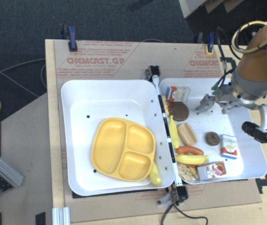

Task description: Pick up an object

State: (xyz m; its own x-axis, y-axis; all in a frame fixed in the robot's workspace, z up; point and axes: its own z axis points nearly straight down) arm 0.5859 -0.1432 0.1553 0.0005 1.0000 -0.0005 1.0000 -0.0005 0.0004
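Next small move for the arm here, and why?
Probably lower the gripper toward the toy food below it, perhaps the hot dog bun. It sits over the right bin's far end with nothing visibly held, and the items lie nearer the camera.

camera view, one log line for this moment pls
arm: over right bin | gripper: above bin floor, nothing seen held | yellow tray: left bin

Setting: I read this as a robotics lab.
Bench (124,55): protective-film board, blue clamps (70,35) at its far edge.
Floor: dark carpet (25,13), loose cables (11,81) well left of the gripper (215,102).
Bins: toy food (189,149) just below it.
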